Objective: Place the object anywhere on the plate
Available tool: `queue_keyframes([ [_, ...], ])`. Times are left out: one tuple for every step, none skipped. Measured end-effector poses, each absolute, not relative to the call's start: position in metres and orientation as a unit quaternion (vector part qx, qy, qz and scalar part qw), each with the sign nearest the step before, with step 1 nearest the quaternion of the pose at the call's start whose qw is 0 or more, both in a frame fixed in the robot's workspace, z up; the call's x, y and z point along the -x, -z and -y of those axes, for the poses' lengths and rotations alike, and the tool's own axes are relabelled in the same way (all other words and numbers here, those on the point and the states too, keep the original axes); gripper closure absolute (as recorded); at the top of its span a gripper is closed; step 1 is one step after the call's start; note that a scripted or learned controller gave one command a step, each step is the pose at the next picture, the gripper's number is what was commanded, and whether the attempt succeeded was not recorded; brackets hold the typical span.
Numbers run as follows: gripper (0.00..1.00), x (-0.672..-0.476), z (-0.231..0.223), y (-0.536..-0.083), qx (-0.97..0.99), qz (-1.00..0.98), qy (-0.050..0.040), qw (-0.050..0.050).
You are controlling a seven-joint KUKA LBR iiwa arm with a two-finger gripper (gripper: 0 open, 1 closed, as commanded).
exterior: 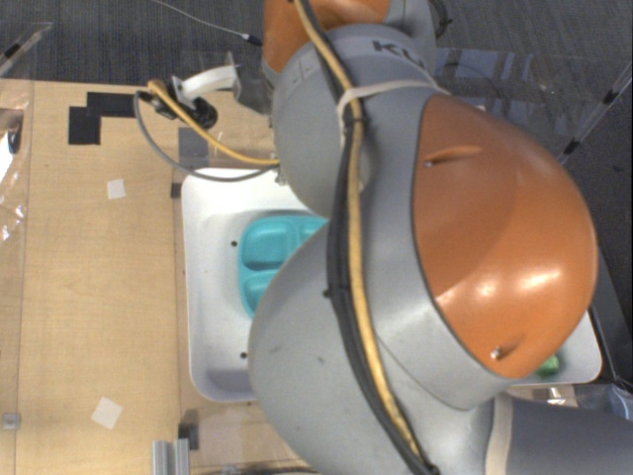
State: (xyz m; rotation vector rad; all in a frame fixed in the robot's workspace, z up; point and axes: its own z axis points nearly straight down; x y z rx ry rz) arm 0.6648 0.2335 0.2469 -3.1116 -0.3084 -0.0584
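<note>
One white bin (203, 265) on wood bench (89, 265)

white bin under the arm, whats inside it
A teal plate with moulded compartments lies in the white bin, and something small and green peeks out at the right rim. The arm covers the rest of the bin's floor.

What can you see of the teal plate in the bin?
The teal plate shows only in part. It looks like smooth moulded plastic with rounded corners and at least two shallow compartments split by a ridge. It lies flat on the floor of the white bin, and the arm covers its right side.
</note>
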Motion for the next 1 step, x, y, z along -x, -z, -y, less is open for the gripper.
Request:
queue_keyframes([
  [1.00, -0.5865, -0.2345, -0.1735, 0.984, 0.177, -0.0009, 0.000],
])
